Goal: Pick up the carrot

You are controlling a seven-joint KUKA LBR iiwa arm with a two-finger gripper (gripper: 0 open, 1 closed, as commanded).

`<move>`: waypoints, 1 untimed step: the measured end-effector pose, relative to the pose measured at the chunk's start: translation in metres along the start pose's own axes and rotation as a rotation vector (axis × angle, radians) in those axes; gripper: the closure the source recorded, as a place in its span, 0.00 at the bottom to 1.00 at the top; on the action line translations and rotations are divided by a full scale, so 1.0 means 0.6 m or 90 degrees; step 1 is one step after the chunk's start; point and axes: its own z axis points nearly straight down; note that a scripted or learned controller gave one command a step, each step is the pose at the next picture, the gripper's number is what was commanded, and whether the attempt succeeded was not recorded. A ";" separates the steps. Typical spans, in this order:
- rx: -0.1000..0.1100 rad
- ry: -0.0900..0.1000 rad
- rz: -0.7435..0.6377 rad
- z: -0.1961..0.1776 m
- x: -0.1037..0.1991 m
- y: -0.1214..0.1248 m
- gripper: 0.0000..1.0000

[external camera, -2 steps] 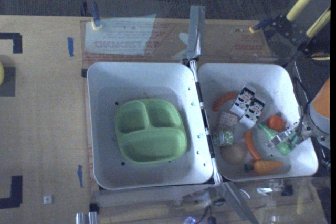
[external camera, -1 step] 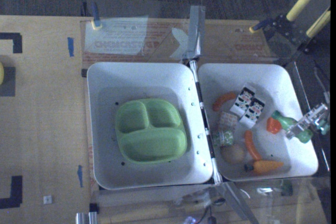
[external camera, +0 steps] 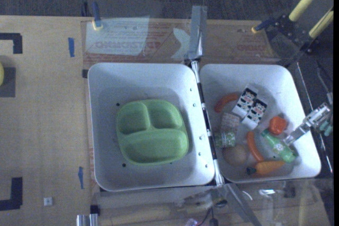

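A: The bench (external camera: 47, 129) carries two bins; the right bin (external camera: 288, 74) is crowded. Where is the carrot (external camera: 269, 167)?

B: At its near wall, lying flat, just beside the green bottle (external camera: 277, 147).

A: And the gripper (external camera: 294, 136)?

B: Above that bottle; open or closed, I cannot tell. The carrot looks light, stiff, smooth; better to grip its thick middle.

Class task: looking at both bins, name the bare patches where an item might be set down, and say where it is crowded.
Left bin: bare floor rings the green plate, widest along its left wall. Right bin: bare strip along the far wall, behind the milk cartons. Crowded: the near half, around the carrot and green bottle.
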 end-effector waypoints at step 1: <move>-0.001 -0.002 -0.186 -0.018 -0.001 0.001 0.00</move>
